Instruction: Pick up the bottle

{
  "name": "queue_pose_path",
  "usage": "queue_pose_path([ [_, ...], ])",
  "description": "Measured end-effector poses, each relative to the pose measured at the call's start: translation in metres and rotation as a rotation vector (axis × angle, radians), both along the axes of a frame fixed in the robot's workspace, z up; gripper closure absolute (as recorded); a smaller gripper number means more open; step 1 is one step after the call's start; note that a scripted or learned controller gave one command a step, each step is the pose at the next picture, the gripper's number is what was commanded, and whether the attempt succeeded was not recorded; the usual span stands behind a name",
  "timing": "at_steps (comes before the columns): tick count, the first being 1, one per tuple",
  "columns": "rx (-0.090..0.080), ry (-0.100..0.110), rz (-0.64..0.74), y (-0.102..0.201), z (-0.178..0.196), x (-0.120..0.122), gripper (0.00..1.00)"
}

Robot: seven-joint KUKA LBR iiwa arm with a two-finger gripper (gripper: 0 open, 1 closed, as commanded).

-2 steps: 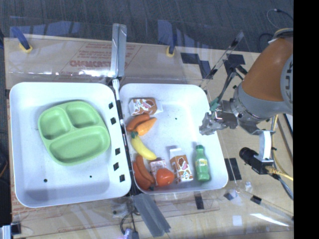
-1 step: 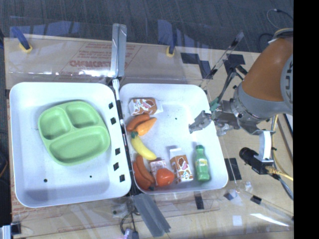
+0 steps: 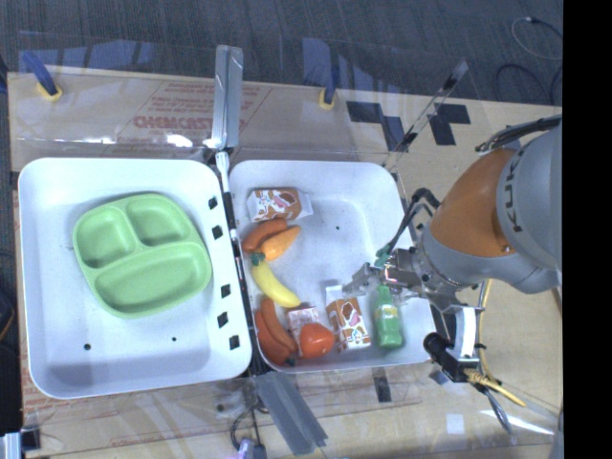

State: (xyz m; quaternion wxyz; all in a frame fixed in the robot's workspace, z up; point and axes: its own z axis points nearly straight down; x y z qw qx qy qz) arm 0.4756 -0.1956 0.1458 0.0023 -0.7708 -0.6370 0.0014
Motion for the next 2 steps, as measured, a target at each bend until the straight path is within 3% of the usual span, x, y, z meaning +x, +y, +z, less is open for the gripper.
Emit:
queue_pose_path([
  [1, 0.001, -0.027, 0.124, -0.0018, -0.0386, 0.0105, 0.0],
  [2, -0.001, -0.018, 0.195, -0.008, -0.0293, 0.007, 0.0],
])
